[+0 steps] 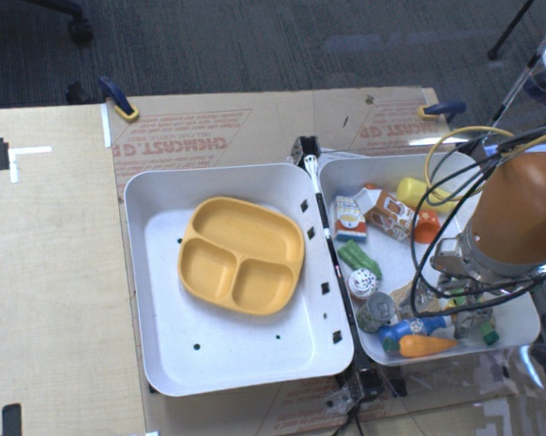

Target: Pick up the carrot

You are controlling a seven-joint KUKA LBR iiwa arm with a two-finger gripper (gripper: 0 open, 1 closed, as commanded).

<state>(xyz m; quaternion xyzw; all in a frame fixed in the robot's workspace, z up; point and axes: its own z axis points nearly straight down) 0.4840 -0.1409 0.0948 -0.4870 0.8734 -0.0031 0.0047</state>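
Carrot (427,345) lies lengthwise along right bin's (522,334) near wall, below-left of hand (462,293) (hand state: cannot tell, cables hide it).

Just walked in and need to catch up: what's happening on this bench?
A grey arm with an orange band reaches in over the right bin, which is packed with small toys and food items. The carrot it is after lies near that bin's front edge, beside a blue item. The left bin holds a yellow divided plate.

The grey arm (522,212) with orange band reaches in from the right, wrist pointing down.
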